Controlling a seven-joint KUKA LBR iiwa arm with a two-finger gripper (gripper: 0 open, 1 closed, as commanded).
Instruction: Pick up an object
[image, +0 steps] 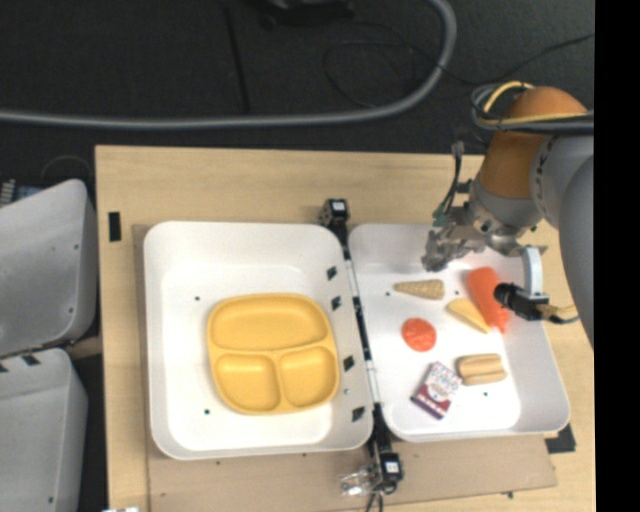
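Note:
My gripper hangs over the back of the right bin, just above and behind a tan cone-shaped piece. Nothing shows between its fingers. Other objects lie in that bin: an orange carrot-like piece, a yellow wedge, a red round piece, a hot dog bun and a small purple and white packet.
The left bin holds a yellow divided tray. The arm's orange band and grey wrist lean in from the upper right. A black clip sits at the back where the bins meet.

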